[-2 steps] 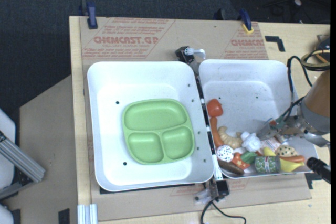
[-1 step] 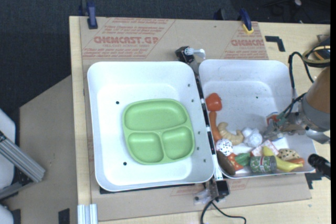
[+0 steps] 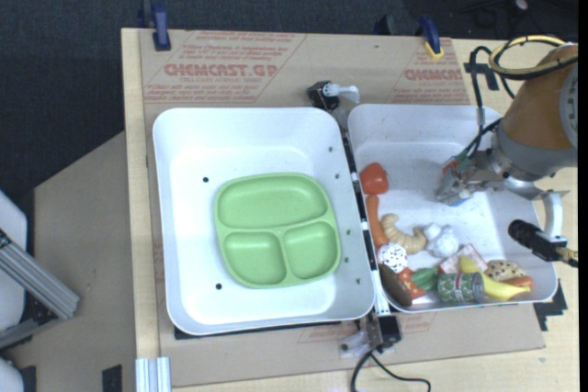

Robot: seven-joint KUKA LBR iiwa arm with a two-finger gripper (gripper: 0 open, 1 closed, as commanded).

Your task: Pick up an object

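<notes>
Progress: we saw nothing lifted | tool (image 3: 457, 185) low over right bin (image 3: 418, 119), grip state unclear to us | toys (image 3: 450, 266) lay clustered near front.

Small toys (image 3: 450, 266) heaped in right bin's (image 3: 418, 128) near corner; orange piece (image 3: 373, 178) lies apart.

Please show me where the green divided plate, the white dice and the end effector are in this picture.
green divided plate (image 3: 276, 228), camera view, on the ridge between its compartments.
white dice (image 3: 393, 257), camera view, on its spotted top face.
end effector (image 3: 457, 187), camera view, at its tip over the right bin.
</notes>
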